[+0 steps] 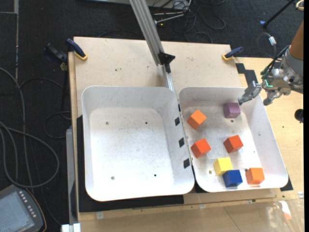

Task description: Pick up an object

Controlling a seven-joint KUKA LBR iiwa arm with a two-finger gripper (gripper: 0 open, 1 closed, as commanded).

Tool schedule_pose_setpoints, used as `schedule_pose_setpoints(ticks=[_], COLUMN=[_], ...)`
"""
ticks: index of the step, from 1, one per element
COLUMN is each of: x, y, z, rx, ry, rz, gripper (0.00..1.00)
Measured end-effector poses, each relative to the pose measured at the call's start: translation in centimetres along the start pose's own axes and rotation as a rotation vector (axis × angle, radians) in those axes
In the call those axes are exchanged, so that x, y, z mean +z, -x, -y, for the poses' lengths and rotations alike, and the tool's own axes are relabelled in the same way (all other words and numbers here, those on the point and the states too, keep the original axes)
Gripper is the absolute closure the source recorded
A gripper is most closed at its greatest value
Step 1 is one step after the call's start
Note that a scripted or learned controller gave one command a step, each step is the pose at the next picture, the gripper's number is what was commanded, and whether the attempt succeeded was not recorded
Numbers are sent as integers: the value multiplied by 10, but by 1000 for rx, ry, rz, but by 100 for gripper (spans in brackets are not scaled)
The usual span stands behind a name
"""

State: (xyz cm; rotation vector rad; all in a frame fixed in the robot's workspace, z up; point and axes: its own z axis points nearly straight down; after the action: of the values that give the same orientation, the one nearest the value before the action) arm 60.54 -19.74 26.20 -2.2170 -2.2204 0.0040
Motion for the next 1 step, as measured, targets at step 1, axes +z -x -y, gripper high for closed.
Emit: schedule_pose_setpoints(ticks=[1], x=[-3], y=[0], z=[-1], rx=[-2], ry=[4], rz=[2], gripper=[0])
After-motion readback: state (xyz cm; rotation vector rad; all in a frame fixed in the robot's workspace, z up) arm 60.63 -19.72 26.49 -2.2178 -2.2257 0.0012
